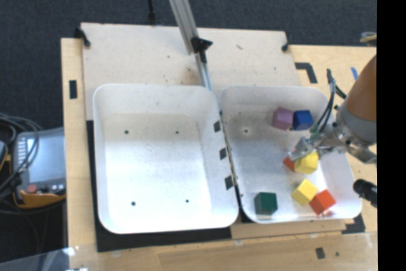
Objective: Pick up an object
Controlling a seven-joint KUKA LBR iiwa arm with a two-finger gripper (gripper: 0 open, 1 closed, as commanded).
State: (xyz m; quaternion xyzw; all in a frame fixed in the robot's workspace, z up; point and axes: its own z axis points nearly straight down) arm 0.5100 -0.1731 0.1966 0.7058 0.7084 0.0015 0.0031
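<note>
The right bin (254, 155) holds several small blocks. My gripper (306, 154) reaches in from the right over the bin's right half, and a yellow block (307, 164) sits between its fingertips, so it is shut on that block. A small orange-red block (289, 164) peeks out just left of the yellow one, partly hidden by it. At the back lie a purple block (283, 118) and a blue block (302, 118), touching each other. Near the front are a second yellow block (304, 190), an orange-red block (323, 201) and a dark green block (266, 202).
The left bin (158, 155) stands beside the right one, their rims meeting in the middle. A slanted metal rail (181, 6) rises from behind the bins. A box with cables (38, 165) sits off the bench at left.
</note>
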